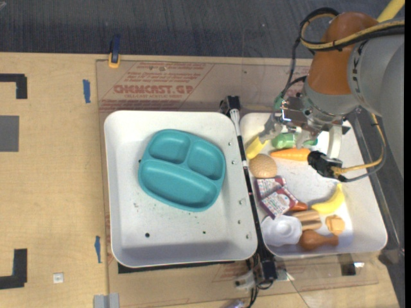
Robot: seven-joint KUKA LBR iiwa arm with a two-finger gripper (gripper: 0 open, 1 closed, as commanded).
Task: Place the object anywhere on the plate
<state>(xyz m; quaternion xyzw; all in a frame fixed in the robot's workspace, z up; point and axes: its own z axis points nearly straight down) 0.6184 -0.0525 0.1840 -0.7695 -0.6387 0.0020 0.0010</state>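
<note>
A teal divided plate [182, 169] lies in the left bin [128, 236], with nothing on it. My gripper [290, 126] hangs low over the far end of the right bin [369, 226], under the grey wrist and its orange band. Directly below it sit a green item [288, 138] and an orange carrot [293, 154]. Whether it touches either one is hidden by the wrist.
The right bin holds several toy foods: a yellow piece [254, 147], a tan bread roll [262, 166], a pink packet [275, 197], a banana [331, 201], a white cup [282, 230] and a brown piece [312, 239]. A black divider [239, 147] separates the bins.
</note>
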